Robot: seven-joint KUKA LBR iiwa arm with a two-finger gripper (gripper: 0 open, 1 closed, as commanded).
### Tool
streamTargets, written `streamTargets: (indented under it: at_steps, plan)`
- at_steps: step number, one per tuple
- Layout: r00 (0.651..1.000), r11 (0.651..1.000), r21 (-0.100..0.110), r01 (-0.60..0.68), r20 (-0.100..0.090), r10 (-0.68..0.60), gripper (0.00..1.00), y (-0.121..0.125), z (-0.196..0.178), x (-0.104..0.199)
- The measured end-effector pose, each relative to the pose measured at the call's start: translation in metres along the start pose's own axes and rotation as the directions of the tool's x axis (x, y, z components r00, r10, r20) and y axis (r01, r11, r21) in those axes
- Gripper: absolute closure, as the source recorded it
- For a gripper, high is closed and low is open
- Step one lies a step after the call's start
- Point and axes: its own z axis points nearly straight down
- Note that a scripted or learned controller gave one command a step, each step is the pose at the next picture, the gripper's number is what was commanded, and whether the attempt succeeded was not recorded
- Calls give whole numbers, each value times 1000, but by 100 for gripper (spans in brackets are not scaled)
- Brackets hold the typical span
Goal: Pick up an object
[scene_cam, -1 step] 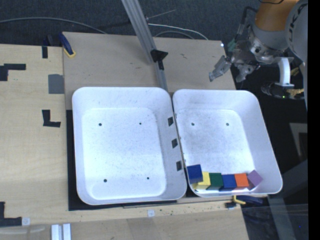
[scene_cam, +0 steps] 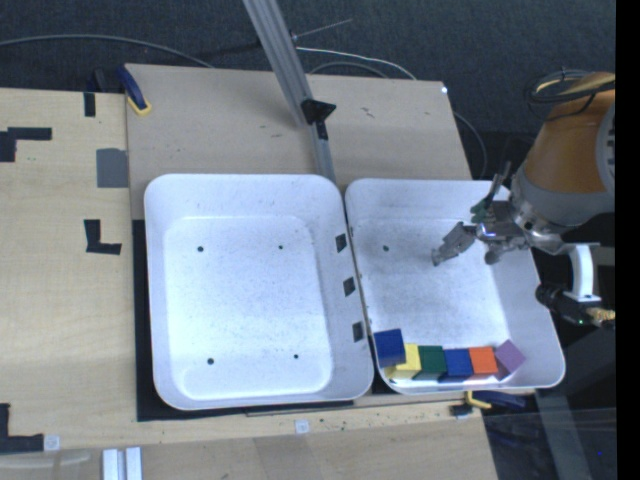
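Hand (scene_cam: 468, 246) spread apart over right bin (scene_cam: 420, 208); six blocks (scene_cam: 445, 360) line its near wall

A rounded grey robot arm (scene_cam: 570, 183) with a broad orange band above its wrist, ending in a small metallic grey gripper (scene_cam: 468, 244) with two thin fingers.

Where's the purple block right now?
The purple block lies in the right bin, at the right end of the block row along its near wall, beside the orange block.
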Motion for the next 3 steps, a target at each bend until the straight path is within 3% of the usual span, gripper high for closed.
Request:
streamTargets:
  at_steps: [1, 2, 3]
  plan:
    - [1000, 1000, -23, 9, 4, -9, 0, 82, -105, 17]
    - [1000, 1000, -12, 7, 3, -7, 100, 79, -110, 17]
    - [1000, 1000, -21, 8, 2, -8, 100, 60, -245, 44]
